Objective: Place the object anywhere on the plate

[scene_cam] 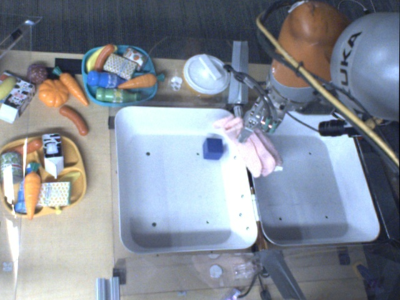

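Note:
A soft pink cloth-like object (261, 154) hangs over the rims where the two white bins meet. My gripper (250, 130) comes down from the right onto its upper part, and its fingers look shut on the pink cloth, with pink showing on both sides of the tips. A small blue cube (214, 148) lies in the left bin (156, 224), just left of the gripper. A round white plate-like disc (206, 74) sits on the bench behind the left bin, up and left of the gripper.
The right bin (325, 224) lies under the arm. A blue bowl of toy food (119, 74) stands at the back left, and a yellow tray of toys (44, 177) at the left edge. Loose toy vegetables (62, 95) lie between them.

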You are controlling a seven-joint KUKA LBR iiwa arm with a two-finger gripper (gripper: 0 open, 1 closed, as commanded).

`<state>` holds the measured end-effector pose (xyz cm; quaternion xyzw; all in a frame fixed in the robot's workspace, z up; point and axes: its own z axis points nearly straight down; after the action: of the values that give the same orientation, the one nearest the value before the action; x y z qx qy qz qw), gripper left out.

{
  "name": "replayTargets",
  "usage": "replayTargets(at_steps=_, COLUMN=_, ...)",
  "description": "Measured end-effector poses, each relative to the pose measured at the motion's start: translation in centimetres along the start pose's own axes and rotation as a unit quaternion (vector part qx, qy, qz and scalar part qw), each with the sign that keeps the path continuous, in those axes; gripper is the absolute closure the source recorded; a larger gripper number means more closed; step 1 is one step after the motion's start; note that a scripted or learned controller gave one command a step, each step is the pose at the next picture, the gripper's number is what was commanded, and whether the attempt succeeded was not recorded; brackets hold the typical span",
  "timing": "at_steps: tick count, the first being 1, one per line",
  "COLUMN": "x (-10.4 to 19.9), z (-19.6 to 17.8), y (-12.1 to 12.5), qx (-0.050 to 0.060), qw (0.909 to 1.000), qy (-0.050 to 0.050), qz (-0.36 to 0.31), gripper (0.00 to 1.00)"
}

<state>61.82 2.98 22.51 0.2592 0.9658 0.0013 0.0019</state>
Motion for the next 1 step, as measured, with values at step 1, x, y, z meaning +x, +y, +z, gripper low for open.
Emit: replayTargets(at_steps=1, x=4.04, z=0.84, y=2.25, qx=0.000, qw=0.9799, qy=0.001, qz=-0.200, gripper=1.00)
